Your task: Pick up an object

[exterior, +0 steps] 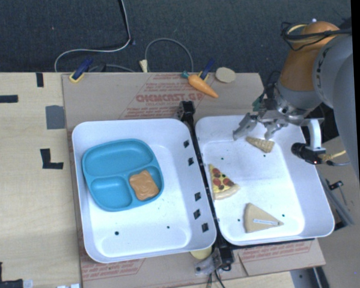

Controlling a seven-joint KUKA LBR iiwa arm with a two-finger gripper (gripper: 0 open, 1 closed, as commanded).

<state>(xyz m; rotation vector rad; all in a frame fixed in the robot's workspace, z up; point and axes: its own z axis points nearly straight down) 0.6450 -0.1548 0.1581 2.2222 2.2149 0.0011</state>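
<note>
My gripper [254, 134] hangs over the far part of the right bin [302, 182], its fingers spread open. A small tan waffle-like wedge [261, 144] lies on the bin floor just below the fingertips, not gripped. A toy pizza slice [222, 182] lies near the bin's left wall. A pale cheese-like wedge [260, 218] sits near the front. In the left bin [137, 239] a blue divided plate [112, 165] carries a brown toast-like piece [144, 185].
A toy carrot [202, 86] and a round tan disc [225, 75] lie on the cardboard behind the bins. Cables run across the dark cloth at the back. The arm's grey and orange body [308, 61] stands over the right bin's far right corner.
</note>
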